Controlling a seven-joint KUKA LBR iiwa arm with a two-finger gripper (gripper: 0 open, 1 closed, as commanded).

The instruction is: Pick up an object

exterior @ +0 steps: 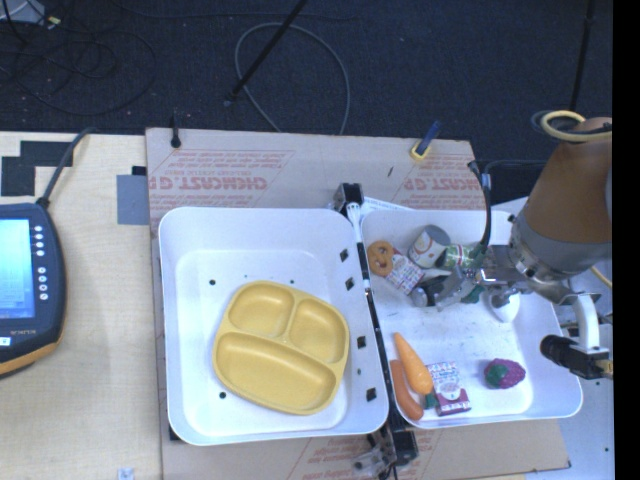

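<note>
The right bin (560,393) holds several small objects. At its back lie a brown ring-shaped pastry (380,258), a grey can (431,244) on its side and a white printed packet (405,274). Two orange carrots (410,366), a small printed carton (449,387) and a purple grape bunch (505,373) lie near the front. My gripper (442,288) reaches in from the right and sits low in the back middle of this bin, just below the can and right of the packet. Nothing is seen lifted in it.
The left bin (190,238) holds a yellow divided plate (283,345). The arm's grey and orange body (565,208) overhangs the right bin's back right corner. A teach pendant (25,278) lies on the bench at far left. Cardboard (260,173) lies under both bins.
</note>
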